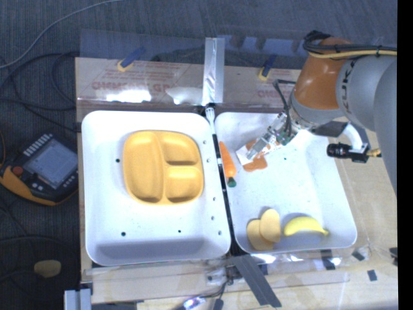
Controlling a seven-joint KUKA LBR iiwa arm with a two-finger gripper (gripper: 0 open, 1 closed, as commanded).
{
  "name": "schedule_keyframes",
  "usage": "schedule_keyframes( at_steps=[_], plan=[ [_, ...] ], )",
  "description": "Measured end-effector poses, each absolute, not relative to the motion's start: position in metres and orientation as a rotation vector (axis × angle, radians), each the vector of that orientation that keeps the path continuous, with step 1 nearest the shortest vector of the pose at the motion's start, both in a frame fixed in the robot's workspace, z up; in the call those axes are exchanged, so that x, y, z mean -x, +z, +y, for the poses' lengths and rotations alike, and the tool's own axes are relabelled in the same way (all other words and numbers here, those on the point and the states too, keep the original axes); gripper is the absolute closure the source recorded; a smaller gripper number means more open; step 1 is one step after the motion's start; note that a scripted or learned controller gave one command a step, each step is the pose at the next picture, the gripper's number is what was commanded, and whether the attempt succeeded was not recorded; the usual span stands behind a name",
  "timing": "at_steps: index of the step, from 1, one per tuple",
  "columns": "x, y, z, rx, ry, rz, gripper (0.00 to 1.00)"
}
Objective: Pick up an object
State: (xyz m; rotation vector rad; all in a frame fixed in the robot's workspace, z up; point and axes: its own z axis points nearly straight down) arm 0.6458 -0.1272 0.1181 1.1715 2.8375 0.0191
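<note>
Arm (342,82) came in from the right, grey casing, orange band above the wrist, reaching down into the right bin (322,186). Left bin (103,225) sat well to the pincer's left, carrying a yellow divided tray (162,166), smooth moulded plastic, three compartments.

Pincer (255,150) hung low at the upper left of the right bin, directly over a small flat orange piece (257,164), which lay touching or just below the tips. I could not tell how the pincer stood, wide or narrow; nothing visibly lifted.

Carrot (226,162) lay just to the pincer's left, against the bin's dividing wall, long axis running top to bottom, green end lowest. Banana (306,226), curved and glossy, and a tan lobed piece (264,228), matte, lay well below the pincer near the front wall.

My judgement: the orange piece was the nearest target.
</note>
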Motion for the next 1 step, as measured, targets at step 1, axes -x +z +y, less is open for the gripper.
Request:
schedule_keyframes(
  at_steps=[1],
  plan=[
    [-0.6542, 0.1428, -0.1263, -1.160, 0.035, 2.812, 1.00]
  ],
)
